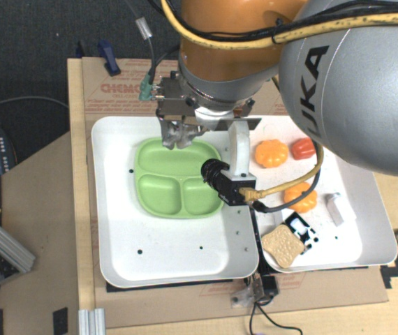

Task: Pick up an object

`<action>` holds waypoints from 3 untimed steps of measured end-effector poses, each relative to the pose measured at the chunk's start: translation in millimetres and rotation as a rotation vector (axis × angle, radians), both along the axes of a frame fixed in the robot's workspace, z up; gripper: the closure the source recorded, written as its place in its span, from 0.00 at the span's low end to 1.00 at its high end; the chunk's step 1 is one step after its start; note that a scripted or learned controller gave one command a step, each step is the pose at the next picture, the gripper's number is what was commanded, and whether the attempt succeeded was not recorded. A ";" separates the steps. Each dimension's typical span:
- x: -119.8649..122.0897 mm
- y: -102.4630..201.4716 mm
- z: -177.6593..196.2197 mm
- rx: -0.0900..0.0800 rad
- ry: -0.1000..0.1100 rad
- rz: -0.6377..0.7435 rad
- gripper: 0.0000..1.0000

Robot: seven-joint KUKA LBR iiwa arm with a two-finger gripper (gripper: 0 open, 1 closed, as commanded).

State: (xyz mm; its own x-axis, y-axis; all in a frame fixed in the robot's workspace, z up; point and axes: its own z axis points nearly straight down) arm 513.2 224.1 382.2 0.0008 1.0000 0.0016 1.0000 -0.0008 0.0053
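jaws: over green tray rim; we can't tell state
risk: we slip off thin rim, tray tips

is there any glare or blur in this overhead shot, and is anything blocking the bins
Camera view: bright glare on the arm's orange band; the grey arm looms large and soft, covering the right bin's upper part; the green divided plate and cracker are sharp, evenly lit, with soft shadows.

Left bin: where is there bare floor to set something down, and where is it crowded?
The left bin has a bare strip along its near edge, below the green divided plate, and a narrower strip along its left wall. The far middle is crowded by the plate and the gripper. The right bin holds several scattered items.
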 end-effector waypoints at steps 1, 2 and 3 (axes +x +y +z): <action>-1.7 0.0 -1.7 -0.002 0.005 0.002 0.00; -1.3 0.6 9.2 0.000 0.002 0.002 1.00; -37.9 0.0 -121.9 -0.008 0.022 0.000 1.00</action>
